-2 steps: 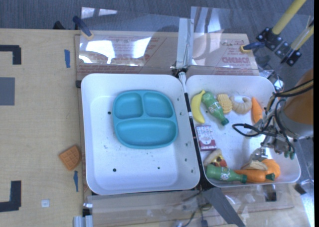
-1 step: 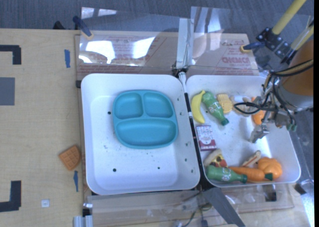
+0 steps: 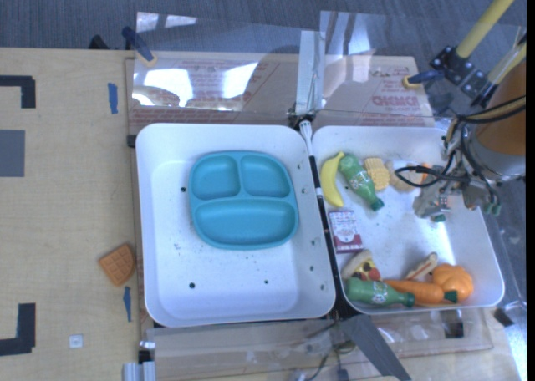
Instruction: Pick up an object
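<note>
Hovering hand (image 3: pixel 436 208) near right bin's (image 3: pixel 493 275) right rim.

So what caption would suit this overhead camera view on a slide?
Gripper over the right white bin of toy food, beside the left white bin holding a blue divided plate.

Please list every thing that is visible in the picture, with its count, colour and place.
bins: 2, white, side by side on bench
divided plate: 1, blue, left bin
banana: 1, yellow, right bin, far left part
bottles: 2, green, right bin, one beside banana, one at near edge
corn: 1, yellow, right bin, beside far bottle
small carton: 1, red and white, right bin, left edge
carrot: 1, orange, right bin, near edge
pumpkin: 1, orange, right bin, near right corner
waffle: 1, brown, bench left of bins
end effector: 1, grey, over right bin
</note>
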